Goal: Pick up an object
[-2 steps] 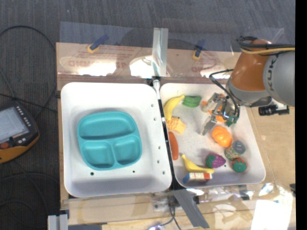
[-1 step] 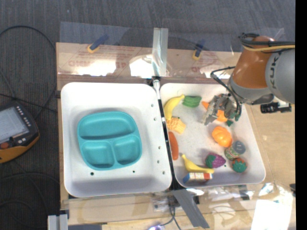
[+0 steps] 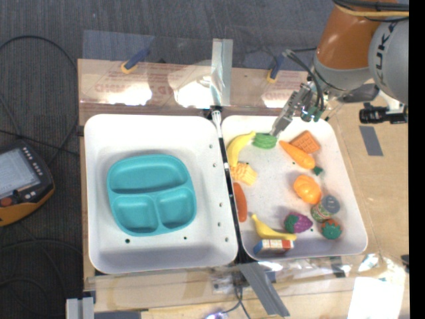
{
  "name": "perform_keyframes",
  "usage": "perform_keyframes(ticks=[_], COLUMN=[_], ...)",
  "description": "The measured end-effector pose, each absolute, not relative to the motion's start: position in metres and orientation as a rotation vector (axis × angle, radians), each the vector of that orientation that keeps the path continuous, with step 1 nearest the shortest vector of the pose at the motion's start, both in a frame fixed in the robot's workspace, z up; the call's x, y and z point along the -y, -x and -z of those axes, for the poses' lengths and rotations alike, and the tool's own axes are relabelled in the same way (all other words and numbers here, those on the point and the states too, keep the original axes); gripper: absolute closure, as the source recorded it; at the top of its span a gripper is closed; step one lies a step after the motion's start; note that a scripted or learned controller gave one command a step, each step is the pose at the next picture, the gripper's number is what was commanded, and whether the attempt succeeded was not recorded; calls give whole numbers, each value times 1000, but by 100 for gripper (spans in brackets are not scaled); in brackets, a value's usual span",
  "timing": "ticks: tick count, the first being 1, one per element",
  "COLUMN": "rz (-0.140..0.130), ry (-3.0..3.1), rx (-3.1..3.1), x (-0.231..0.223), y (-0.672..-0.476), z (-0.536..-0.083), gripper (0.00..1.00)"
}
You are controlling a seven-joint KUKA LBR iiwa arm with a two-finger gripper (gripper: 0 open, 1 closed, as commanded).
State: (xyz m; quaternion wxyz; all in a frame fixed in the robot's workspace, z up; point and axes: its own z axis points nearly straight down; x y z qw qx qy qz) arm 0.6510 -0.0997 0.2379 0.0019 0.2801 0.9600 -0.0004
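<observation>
My gripper (image 3: 278,128) hangs over the far part of the right bin (image 3: 348,198), slanting down and to the left. Its tip is right at a small green toy (image 3: 264,140), which lies by the top of a yellow banana (image 3: 237,149); whether they touch is unclear. Close by lie a carrot (image 3: 297,154) and an orange ridged piece (image 3: 306,141). Nearer the front are an orange fruit (image 3: 307,189), a small can (image 3: 325,207), a purple toy (image 3: 299,223), a strawberry (image 3: 331,229), a second banana (image 3: 268,230) and a small box (image 3: 273,246).
The left bin (image 3: 99,151) holds a teal divided tray (image 3: 153,193). A yellow corn piece (image 3: 244,173) and a red sausage-like toy (image 3: 240,202) lie along the divider between the bins. A clear plastic panel (image 3: 221,72) stands upright behind the bins.
</observation>
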Motion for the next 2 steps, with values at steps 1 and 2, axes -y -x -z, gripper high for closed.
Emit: perform_keyframes(ticks=[1,2], rz=[2,1], ry=[-371,-755], rx=[-3118,-3037], x=[138,118], y=[-634,-661], z=[-115,-92], gripper=[100,100])
